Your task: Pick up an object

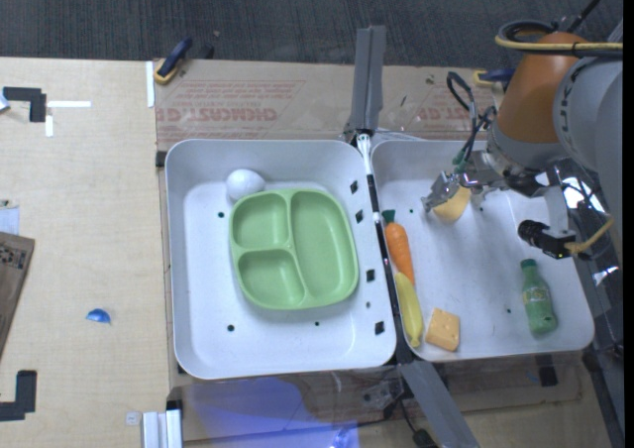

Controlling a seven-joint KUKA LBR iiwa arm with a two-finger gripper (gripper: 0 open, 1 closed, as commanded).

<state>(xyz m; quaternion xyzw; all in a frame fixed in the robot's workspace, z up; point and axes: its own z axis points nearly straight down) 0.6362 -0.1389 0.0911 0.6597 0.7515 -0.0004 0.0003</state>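
Note:
My gripper (452, 193) is low in the right bin (495, 337), near its back left corner. A pale yellow wedge (454, 207) sits between its fingers, which are shut on it; I cannot tell whether the wedge is off the bin floor. An orange carrot (398, 247) and a yellow banana (409, 304) lie along the bin's left wall. An orange-yellow cheese block (443, 329) is at the front. A green bottle (538, 297) lies at the right.
The left bin (198, 337) holds a green divided plate (293, 249) and a white ball (245, 181) at its back left. The grey arm (555, 99) with its orange band and cables hangs over the right bin's back right corner.

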